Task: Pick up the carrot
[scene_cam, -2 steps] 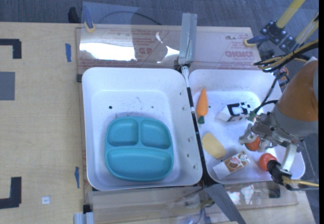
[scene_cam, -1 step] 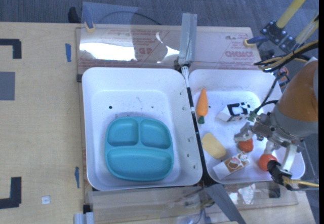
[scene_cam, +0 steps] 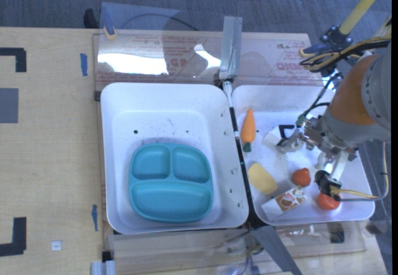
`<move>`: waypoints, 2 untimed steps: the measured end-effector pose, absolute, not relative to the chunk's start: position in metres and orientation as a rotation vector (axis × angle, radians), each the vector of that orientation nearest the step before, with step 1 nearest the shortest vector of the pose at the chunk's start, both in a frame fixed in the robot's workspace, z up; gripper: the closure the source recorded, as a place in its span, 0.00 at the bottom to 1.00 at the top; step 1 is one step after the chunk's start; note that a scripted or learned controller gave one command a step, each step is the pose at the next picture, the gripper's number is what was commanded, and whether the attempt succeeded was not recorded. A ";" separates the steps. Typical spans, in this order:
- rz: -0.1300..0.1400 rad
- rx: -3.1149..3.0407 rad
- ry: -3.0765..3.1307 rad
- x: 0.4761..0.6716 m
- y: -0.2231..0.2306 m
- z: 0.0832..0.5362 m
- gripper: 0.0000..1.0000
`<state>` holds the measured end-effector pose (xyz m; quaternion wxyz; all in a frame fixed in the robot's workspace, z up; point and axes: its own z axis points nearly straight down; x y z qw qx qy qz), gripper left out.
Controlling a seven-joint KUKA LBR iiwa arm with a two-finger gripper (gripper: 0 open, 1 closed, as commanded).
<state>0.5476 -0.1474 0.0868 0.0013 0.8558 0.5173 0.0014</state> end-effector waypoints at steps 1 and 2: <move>0.001 2.707 1.593 0.504 -0.173 0.087 0.00; 0.006 2.801 1.421 0.556 -0.130 0.141 0.00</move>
